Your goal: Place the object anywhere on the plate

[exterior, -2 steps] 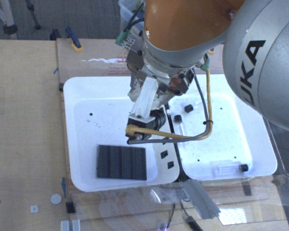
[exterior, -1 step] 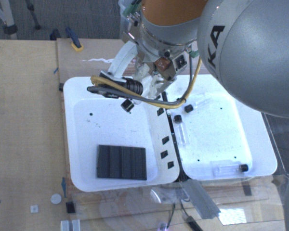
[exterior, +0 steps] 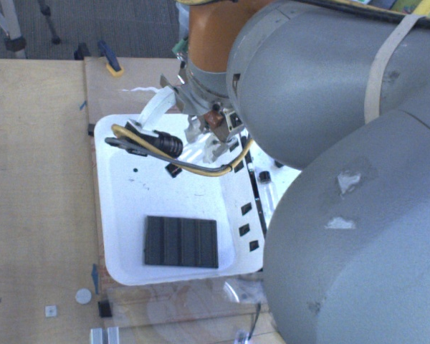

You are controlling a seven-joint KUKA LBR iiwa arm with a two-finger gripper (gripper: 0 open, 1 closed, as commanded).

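A dark grey ridged plate lies flat in the near part of the left white bin. My gripper hangs over the far end of that bin, well beyond the plate, under the orange band of the wrist. A black and yellow cable bundle loops out from it to the left, over the bin floor. The arm's grey body hides the gripper's lower side and most of the right bin. I cannot make out any object at the gripper.
A blue and yellow clamp sits on the wooden board beyond the bin. Black clips line the wall between the bins. A small disc and other small parts lie on the bench at the near left.
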